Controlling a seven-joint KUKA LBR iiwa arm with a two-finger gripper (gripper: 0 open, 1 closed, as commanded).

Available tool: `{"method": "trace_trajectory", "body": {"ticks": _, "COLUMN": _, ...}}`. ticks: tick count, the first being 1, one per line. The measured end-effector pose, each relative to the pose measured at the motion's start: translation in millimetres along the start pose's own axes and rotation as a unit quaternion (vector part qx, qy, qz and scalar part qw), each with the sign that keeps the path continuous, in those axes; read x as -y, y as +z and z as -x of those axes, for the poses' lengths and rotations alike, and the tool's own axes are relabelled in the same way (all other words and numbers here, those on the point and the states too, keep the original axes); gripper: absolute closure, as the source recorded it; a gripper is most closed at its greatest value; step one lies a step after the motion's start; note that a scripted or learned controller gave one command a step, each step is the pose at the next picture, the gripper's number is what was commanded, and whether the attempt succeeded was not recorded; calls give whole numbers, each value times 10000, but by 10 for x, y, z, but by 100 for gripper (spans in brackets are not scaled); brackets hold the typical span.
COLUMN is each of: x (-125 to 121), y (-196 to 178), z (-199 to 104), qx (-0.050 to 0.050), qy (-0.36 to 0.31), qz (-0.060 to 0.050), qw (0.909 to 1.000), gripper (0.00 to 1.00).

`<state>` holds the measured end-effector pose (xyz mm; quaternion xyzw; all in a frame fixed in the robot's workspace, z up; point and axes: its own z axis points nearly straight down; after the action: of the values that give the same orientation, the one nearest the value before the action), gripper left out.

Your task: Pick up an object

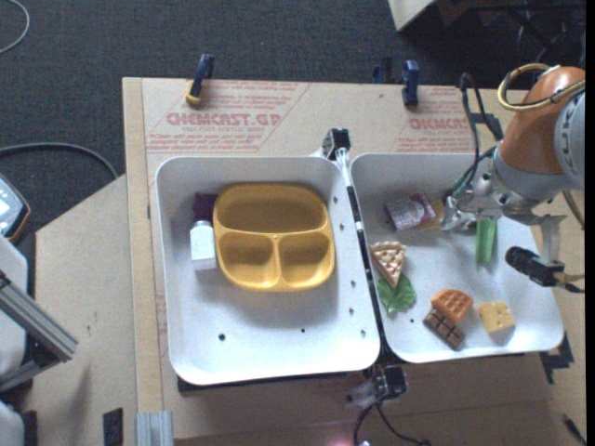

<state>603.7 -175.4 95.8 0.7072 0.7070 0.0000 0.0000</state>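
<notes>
My gripper [456, 217] is low over the back of the right bin [548, 328], reaching in from the right under the grey and orange arm. It sits just right of a purple and white wrapped packet [409, 212], close to it or touching it. A green stick [486, 240] lies just right of the gripper, partly under the wrist. Toward the front of the bin are a pizza slice [388, 260], a green leaf [398, 295], a waffle [452, 302], a chocolate piece [444, 329] and a cheese wedge [496, 318].
The left bin [186, 342] holds a yellow divided plate [274, 235], a small white bottle [203, 244] and a dark purple item [204, 203] behind it. A black part [532, 265] of the arm juts over the right bin's right side. Clamps stand at the board's back edge.
</notes>
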Motion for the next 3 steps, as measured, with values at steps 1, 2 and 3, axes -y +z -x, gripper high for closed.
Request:
{"method": "trace_trajectory", "body": {"ticks": 1, "x": -47, "y": -439, "z": -11, "qx": 12, "qy": -5, "qz": 36, "qw": 10000, "gripper": 100}}
{"method": "trace_trajectory", "body": {"ticks": 2, "x": -36, "y": -1084, "z": 1, "qx": 15, "qy": -6, "qz": 43, "qw": 10000, "gripper": 100}}
{"method": "trace_trajectory", "body": {"ticks": 3, "x": -48, "y": -1310, "z": 3, "qx": 11, "qy": -6, "qz": 32, "qw": 10000, "gripper": 100}}
